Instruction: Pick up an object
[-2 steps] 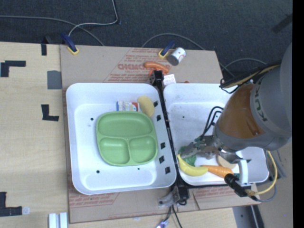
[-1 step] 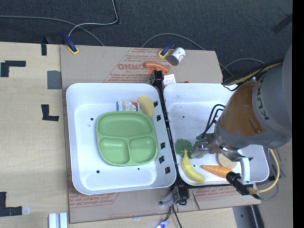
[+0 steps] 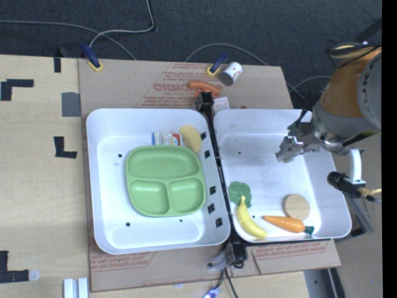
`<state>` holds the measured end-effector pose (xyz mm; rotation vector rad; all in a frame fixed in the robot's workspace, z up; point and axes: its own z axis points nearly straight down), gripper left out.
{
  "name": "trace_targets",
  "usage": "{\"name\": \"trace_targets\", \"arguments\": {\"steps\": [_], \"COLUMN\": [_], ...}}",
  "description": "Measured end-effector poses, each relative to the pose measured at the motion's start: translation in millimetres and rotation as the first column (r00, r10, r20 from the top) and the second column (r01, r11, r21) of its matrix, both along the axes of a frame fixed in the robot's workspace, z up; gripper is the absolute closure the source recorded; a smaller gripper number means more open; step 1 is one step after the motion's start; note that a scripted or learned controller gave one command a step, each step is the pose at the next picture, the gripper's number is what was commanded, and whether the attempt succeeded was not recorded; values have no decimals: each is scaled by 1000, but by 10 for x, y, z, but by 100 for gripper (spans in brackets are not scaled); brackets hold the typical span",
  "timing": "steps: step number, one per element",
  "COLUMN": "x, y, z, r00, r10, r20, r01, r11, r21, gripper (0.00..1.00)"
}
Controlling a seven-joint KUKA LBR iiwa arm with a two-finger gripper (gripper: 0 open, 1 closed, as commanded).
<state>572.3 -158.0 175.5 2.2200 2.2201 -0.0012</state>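
Gripper (image 3: 290,149) hangs over the right bin (image 3: 273,120), upper right part; finger spread unreadable from this angle, nothing seen between them. Banana (image 3: 249,221), broccoli (image 3: 239,192), carrot (image 3: 286,223) and tan round cookie (image 3: 297,205) crowd the near edge, well apart from it. Left bin (image 3: 105,135): green divided plate (image 3: 165,180), small carton (image 3: 165,139), yellow lemon (image 3: 191,138).
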Motion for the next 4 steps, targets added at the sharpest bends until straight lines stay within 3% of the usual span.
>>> {"name": "trace_targets", "arguments": {"steps": [1,2,3,4], "x": [358,356,234,-364], "y": [690,681,993,985], "z": [86,85,85,84], "r00": [1000,1000,1000,1000], "r10": [3,2,1,0], "r20": [-2,-2,-3,-2], "r01": [-3,-2,-1,0], "r11": [1000,1000,1000,1000], "r21": [3,1,2,1], "gripper": [100,0,0,0]}}
